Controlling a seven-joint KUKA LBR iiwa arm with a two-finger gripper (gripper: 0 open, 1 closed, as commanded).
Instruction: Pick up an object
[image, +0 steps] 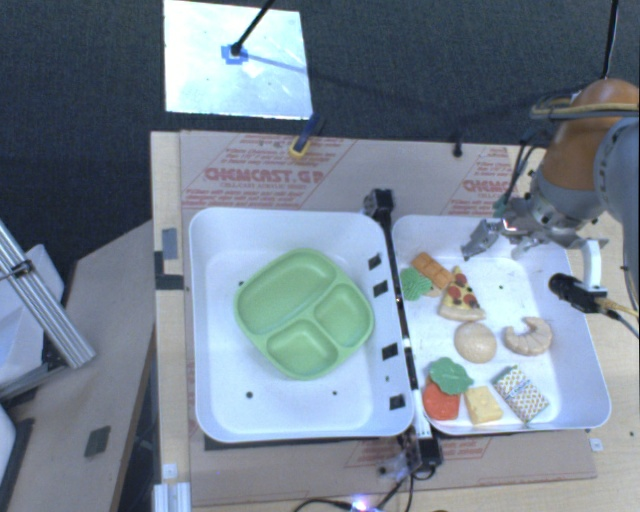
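Over the right bin's (590, 400) far edge hangs the gripper (497, 236), with the arm (590, 150) coming in from the right; whether it is open or shut cannot be told, and nothing shows in its grasp. The food toys lie below and to its left, on the bin floor — the pizza slice (460, 296) and the orange stick (432, 268) nearest, both apart from it. The arm's upper part is cut off at the picture's edge. On the worktop (120, 300) the left bin (215, 330) holds a green sectioned plate (303, 312). The right bin holds also a green leaf (414, 284), a croissant (529, 336), a bun (476, 342), a patterned packet (522, 392), a cheese block (483, 404) — and a tomato (441, 401) under a second leaf (450, 376).
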